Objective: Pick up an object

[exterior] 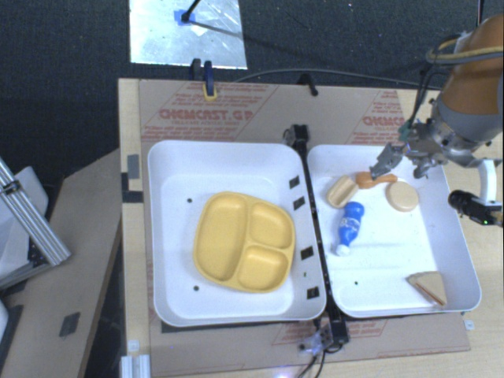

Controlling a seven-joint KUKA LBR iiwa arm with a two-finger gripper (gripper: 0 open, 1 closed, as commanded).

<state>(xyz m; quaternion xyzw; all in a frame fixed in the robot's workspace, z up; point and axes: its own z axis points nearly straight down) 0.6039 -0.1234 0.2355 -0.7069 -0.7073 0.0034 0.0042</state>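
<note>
The right bin (391, 252) holds several small items. A blue bottle with a white cap (350, 225) lies near its left wall. Behind it are a tan oval piece (342, 190), an orange piece (376, 179) and a round beige disc (402, 196). A brown wedge (428, 287) lies in the front right corner. My gripper (405, 165) hangs over the bin's back part, just above the orange piece and the disc. Its fingers are spread open with nothing between them.
The left bin (169, 211) holds a yellow divided plate (244, 241). A black divider with clips (309, 211) runs between the two bins. A shiny metal sheet (187, 22) lies behind the bench, and an aluminium rail (31, 219) stands at the left.
</note>
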